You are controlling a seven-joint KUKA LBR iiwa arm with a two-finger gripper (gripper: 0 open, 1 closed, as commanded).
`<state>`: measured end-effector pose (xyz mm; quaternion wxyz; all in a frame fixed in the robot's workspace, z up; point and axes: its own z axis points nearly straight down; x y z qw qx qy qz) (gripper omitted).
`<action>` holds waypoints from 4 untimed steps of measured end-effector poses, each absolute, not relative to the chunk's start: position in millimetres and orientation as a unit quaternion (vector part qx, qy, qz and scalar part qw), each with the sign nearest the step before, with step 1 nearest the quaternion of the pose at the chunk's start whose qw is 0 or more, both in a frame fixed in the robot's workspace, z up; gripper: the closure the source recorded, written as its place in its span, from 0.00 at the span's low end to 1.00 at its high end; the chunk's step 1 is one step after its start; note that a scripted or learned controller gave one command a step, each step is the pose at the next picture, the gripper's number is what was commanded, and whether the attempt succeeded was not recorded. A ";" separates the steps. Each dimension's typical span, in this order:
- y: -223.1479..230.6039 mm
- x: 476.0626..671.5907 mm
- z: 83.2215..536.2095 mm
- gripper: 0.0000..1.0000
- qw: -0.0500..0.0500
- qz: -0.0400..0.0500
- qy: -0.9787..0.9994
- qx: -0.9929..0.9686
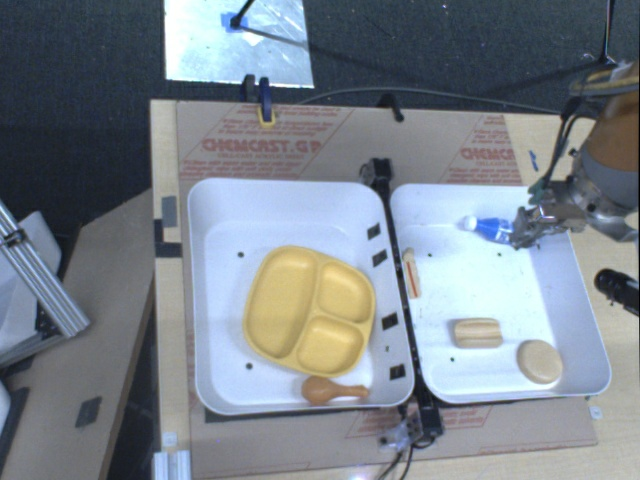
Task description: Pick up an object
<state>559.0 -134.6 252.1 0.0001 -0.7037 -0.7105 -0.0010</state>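
Grey arm [606, 183], orange band, metal pincer [527, 230]

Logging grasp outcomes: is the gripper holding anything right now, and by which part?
Cannot be told. The gripper sits at one end of the blue bottle in the right bin, but the view is too small to show the bottle between its fingers.

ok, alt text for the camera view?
The gripper sits at a blue bottle in the right bin, which also holds a tan block, a round piece and a stick. The left bin holds a yellow tray and a drumstick.
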 end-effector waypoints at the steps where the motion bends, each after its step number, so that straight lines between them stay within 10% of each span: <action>1: -78.3 574.1 253.8 1.00 -0.001 -0.002 -0.711 -0.703; 4: 75.5 593.6 234.1 1.00 0.000 -0.002 -0.711 -0.704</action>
